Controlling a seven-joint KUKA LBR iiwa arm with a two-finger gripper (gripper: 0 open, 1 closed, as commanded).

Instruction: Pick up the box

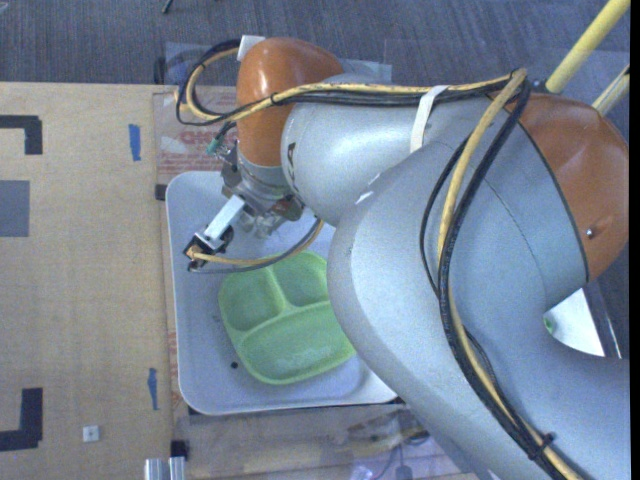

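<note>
My gripper (263, 216) hangs under the orange wrist band over the far part of a white bin (200, 368). I look down on it almost from above, so the wrist hides its tip. A light green divided tray (285, 323) lies in the bin just in front of the gripper, apart from it. The big grey arm covers the bin's right side and far corner, hiding whatever lies under it.
A tan cardboard sheet (80, 268) with black marks and bits of blue tape (134, 141) lies flat to the left of the bin. Dark carpet (400, 8) runs along the back. Bare bin floor (195, 308) shows left of the tray.
</note>
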